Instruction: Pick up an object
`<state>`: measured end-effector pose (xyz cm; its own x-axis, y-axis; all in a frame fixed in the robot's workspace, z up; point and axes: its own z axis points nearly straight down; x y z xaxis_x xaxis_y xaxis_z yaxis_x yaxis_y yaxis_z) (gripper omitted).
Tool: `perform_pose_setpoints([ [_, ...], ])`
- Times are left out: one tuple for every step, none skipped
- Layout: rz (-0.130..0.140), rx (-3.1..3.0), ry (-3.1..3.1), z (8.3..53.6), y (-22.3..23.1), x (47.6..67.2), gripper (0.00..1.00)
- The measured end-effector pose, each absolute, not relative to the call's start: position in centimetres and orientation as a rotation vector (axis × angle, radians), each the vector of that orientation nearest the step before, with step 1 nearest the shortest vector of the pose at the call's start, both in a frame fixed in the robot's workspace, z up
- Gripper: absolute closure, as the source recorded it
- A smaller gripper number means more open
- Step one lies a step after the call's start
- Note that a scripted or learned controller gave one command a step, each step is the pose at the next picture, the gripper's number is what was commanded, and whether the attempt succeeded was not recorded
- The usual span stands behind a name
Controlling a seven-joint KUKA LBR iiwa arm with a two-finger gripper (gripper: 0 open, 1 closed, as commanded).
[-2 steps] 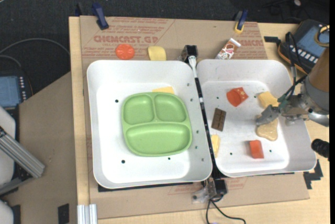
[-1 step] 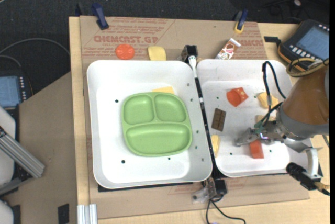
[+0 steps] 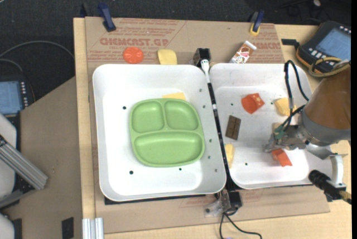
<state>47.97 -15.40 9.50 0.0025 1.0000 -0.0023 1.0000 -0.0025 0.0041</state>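
An orange block lies in the right bin, touching or just under the gripper; whether its fingers grip it I cannot tell. Left of the gripper lies a brown block, up-left a red block, above it a yellow piece. Far left sits the green divided plate.

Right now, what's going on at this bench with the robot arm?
The arm reaches into the right bin, its pincer low beside an orange block near the front. That bin also holds a red block, a brown piece and two yellow pieces. Nothing is visibly lifted yet. The left bin holds a green tray.
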Motion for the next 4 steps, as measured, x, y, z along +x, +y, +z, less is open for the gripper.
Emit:
perform_pose_setpoints([
  [0.018,2.201,2.231,19.0,-5.9,53.1,1.0],
  [0.001,2.221,2.207,21.6,-15.3,56.3,1.0],
  [0.0,2.22,2.22,21.3,-14.7,56.2,0.0],
  [0.004,2.212,2.226,15.2,-11.9,67.0,0.0],
])
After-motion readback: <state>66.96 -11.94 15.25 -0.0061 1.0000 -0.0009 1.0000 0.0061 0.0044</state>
